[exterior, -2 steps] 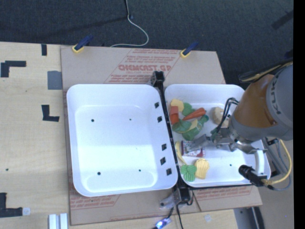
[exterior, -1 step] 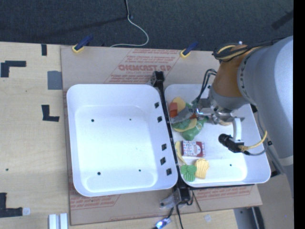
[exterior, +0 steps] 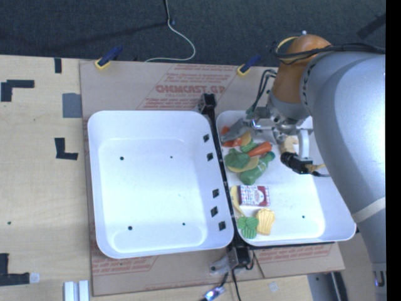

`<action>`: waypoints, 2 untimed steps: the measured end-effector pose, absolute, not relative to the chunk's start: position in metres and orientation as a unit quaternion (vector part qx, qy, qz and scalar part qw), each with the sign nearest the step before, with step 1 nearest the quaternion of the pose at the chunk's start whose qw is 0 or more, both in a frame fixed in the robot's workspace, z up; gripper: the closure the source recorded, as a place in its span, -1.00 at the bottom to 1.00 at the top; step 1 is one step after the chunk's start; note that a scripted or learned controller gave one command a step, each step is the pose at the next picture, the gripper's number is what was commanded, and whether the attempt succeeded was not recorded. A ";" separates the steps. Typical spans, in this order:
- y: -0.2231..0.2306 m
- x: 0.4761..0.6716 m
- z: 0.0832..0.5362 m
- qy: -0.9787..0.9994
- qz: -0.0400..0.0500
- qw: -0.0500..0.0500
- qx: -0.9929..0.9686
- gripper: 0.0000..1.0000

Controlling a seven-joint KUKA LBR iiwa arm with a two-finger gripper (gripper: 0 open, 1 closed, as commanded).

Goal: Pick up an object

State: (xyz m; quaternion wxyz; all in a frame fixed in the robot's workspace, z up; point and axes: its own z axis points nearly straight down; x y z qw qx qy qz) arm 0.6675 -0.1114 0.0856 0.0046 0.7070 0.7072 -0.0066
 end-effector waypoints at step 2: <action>-0.107 0.667 0.087 0.706 -0.009 0.006 0.708 -1.00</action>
